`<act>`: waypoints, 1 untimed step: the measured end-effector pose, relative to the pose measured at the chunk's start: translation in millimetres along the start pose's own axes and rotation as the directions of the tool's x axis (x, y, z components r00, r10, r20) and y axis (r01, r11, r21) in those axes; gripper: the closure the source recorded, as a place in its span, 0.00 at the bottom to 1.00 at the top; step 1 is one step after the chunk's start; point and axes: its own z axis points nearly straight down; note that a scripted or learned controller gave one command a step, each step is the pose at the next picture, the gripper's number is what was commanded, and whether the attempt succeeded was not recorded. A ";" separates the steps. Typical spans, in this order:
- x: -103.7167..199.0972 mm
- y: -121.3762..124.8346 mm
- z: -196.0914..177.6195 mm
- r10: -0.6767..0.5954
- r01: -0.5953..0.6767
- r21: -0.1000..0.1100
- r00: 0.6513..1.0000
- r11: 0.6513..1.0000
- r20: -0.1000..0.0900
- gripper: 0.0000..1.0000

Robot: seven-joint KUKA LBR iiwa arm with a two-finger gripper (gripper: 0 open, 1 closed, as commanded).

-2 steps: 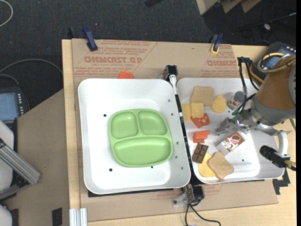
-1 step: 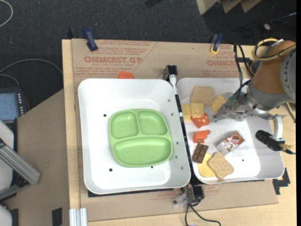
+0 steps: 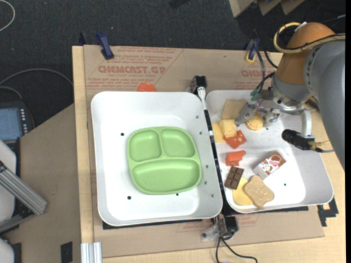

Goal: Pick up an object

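The left bin (image 3: 104, 147) held a green divided plate (image 3: 163, 160) lying flat near its middle. In the right bin (image 3: 312, 174), toy food lay scattered: a yellow wedge (image 3: 227, 129) and a red piece (image 3: 236, 139) touching it, a tan slab (image 3: 232, 109) above them, another red piece (image 3: 235, 158), a chocolate bar (image 3: 234, 177), toast (image 3: 258, 190) and a small packet (image 3: 270, 165). The gripper (image 3: 256, 115) hung low at the bin's far edge, right over a round cookie (image 3: 254, 124). From where I stood, I couldn't tell whether its jaws were clenched or released.
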 end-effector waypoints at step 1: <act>-1.0 5.6 -14.4 -0.007 0.007 -0.042 1.000 0.999 0.012 1.00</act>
